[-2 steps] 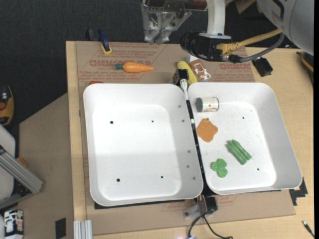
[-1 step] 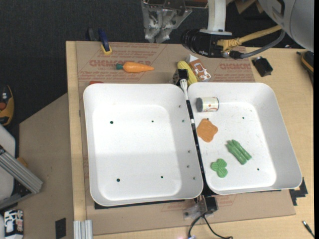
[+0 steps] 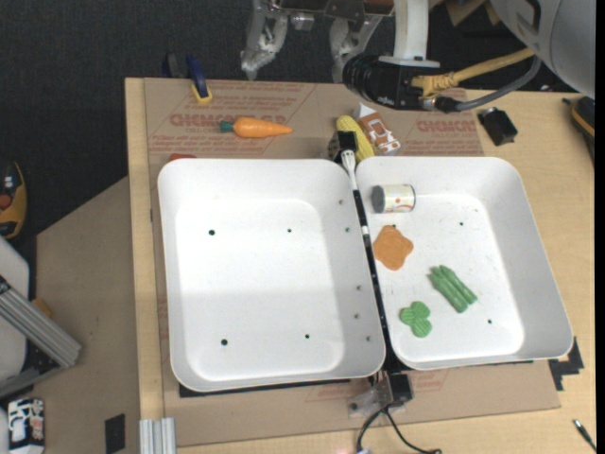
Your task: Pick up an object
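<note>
My gripper [image 3: 301,47] hangs high at the back of the bench, beyond both bins, with its two fingers [image 3: 256,43] spread wide apart and nothing between them. In the right bin [image 3: 529,253] lie a small silver can [image 3: 393,198] on its side, an orange lump [image 3: 392,248], a bunch of green beans [image 3: 452,288] and a small green leafy piece [image 3: 415,319]. All of them lie well below and to the right of the gripper.
The left bin [image 3: 189,282] sits beside the right one. On the cardboard behind the bins lie a carrot [image 3: 255,129], a yellow corn cob [image 3: 348,129] and a small brown packet [image 3: 380,133]. A blue and yellow clamp [image 3: 197,78] holds the board's back edge.
</note>
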Controlling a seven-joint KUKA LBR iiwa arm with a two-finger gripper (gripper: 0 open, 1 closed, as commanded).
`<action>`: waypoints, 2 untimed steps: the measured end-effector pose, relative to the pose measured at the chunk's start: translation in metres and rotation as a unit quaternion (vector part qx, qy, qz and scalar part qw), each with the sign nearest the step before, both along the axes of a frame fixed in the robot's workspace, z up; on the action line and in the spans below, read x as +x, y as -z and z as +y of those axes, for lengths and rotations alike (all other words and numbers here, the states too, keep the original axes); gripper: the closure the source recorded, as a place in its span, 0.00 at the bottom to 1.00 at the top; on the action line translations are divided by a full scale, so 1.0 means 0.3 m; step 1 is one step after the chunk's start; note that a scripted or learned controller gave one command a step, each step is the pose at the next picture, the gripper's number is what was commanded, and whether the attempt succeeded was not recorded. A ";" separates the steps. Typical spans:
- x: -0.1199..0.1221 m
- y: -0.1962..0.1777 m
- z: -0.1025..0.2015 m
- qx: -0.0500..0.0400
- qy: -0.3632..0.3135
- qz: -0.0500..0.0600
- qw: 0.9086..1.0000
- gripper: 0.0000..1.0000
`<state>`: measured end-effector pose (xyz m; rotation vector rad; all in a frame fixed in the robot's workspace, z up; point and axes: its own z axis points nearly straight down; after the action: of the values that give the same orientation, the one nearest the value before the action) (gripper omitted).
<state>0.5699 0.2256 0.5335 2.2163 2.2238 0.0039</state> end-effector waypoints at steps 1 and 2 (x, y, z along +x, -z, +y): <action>0.001 -0.036 0.003 0.001 -0.001 -0.002 1.000 1.00; -0.187 0.523 -0.005 -0.004 0.002 0.011 1.000 1.00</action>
<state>0.5138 0.2240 0.3765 2.2278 2.2273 -0.0290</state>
